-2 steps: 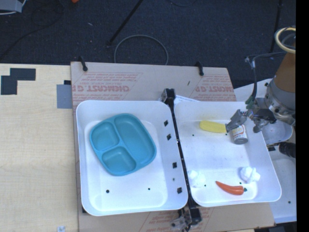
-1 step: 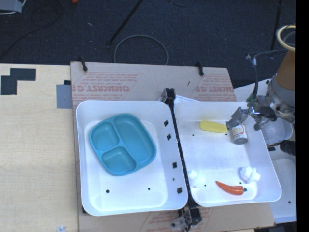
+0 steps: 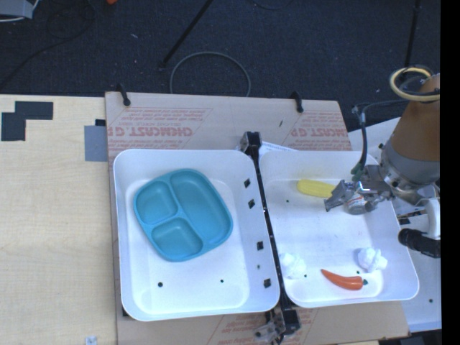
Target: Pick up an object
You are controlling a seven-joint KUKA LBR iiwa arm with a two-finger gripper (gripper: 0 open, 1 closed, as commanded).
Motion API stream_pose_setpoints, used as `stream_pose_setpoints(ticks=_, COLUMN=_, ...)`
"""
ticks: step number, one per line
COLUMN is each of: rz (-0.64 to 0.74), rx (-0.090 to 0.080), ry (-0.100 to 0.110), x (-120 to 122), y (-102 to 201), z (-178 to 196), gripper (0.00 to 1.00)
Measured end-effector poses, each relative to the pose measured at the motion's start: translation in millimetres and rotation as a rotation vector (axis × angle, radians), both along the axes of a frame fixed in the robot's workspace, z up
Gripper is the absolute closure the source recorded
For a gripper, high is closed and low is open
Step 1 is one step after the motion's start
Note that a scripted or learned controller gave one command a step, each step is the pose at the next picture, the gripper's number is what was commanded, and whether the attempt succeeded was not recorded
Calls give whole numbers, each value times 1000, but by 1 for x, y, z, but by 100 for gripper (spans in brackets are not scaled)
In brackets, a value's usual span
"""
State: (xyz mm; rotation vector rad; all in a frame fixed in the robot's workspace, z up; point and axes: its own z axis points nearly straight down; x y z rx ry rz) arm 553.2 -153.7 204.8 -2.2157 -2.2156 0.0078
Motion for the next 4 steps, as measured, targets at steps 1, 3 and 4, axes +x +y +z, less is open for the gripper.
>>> stream_pose_setpoints(ticks=1, rz=0, rx=1, ry=1, x=-7, y=7, z=-61, gripper=0)
stream_pose_setpoints(ticks=3, rz=-6, rx=0, ry=-3, x=-8, y=7, z=-102, gripper=100)
stream_pose_setpoints(ticks=4, rz=1, rx=-2, ry=-12, x=2, y=12, z=-49, gripper=100)
